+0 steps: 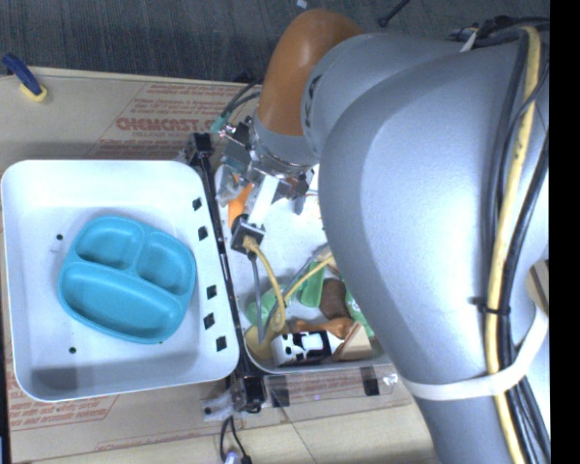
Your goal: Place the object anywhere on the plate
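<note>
Plate [126, 276] in left bin [39, 375]

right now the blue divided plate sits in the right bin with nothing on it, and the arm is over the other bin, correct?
Not quite: the blue divided plate sits in the left bin, not the right one. The camera view shows it there with nothing on it, while the arm reaches over the other bin, the right one, where the loose objects lie.

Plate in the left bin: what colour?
Light blue, with three compartments; the plate sits in the left bin, clearest in the camera view.
</note>
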`<state>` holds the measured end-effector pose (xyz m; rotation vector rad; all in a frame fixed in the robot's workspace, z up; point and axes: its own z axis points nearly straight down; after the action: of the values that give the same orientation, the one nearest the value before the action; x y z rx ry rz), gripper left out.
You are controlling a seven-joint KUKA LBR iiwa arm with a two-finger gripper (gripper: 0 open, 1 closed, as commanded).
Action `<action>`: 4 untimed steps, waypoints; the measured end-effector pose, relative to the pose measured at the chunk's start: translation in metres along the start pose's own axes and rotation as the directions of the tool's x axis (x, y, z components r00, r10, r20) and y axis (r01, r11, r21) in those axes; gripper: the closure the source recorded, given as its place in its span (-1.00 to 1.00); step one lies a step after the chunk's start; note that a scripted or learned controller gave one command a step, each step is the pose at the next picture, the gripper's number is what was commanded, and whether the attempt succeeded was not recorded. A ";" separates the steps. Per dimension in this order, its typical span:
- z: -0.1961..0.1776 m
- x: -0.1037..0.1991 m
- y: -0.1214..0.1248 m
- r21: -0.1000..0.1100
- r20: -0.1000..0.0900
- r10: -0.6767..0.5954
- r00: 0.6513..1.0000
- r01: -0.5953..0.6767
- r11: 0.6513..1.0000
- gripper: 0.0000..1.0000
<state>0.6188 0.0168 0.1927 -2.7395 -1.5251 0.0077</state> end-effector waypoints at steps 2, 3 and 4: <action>-0.009 -0.001 0.000 0.008 0.004 -0.008 1.000 0.008 1.000 1.00; -0.008 -0.001 -0.001 0.009 0.005 -0.010 1.000 0.010 1.000 -1.00; -0.018 0.001 -0.002 0.015 0.007 -0.024 1.000 0.024 1.000 1.00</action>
<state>0.6178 0.0185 0.2103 -2.7125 -1.5530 0.0288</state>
